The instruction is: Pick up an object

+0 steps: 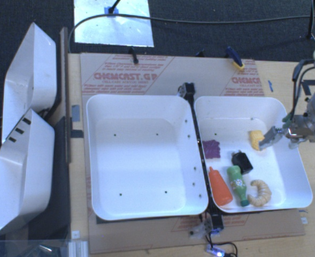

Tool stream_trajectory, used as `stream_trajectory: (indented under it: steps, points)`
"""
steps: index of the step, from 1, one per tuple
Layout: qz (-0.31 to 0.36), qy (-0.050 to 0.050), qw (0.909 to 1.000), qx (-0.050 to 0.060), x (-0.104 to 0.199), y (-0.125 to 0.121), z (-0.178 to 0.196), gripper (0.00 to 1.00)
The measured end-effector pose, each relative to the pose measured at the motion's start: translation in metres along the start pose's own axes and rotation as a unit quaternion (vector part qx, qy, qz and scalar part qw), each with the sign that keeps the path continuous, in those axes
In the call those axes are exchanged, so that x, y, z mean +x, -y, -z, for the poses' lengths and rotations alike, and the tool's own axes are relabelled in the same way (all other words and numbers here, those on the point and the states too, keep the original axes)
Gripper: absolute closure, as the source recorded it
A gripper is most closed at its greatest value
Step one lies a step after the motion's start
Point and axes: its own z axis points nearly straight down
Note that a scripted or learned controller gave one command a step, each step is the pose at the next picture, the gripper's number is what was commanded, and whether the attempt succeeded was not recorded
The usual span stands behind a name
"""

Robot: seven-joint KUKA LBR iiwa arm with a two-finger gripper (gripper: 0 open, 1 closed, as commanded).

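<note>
Camera view: board under my bins reads "CHEMCAST GP".
My gripper touches the yellow block; grip, can't tell.

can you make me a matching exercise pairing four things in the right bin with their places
Things:
1. small purple bumpy block
2. orange carrot-shaped toy
3. yellow wedge-shaped piece
4. tan curled shrimp-like toy

Places:
A. near the front wall, right of the green toy bottle
B. by the divider, behind the carrot
C. front left corner
D. next to the hand

Pairs: 1-B, 2-C, 3-D, 4-A
</note>
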Motion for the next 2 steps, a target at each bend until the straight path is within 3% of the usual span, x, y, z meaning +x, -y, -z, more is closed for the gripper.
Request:
stream_trajectory:
  steps: [1, 2]
  points:
    - [0.0, 0.0, 1.0, -0.002, 0.0, -0.001, 0.001, 0.0]
    - [0.0, 0.0, 1.0, 0.001, 0.007, -0.006, -0.056, 0.0]
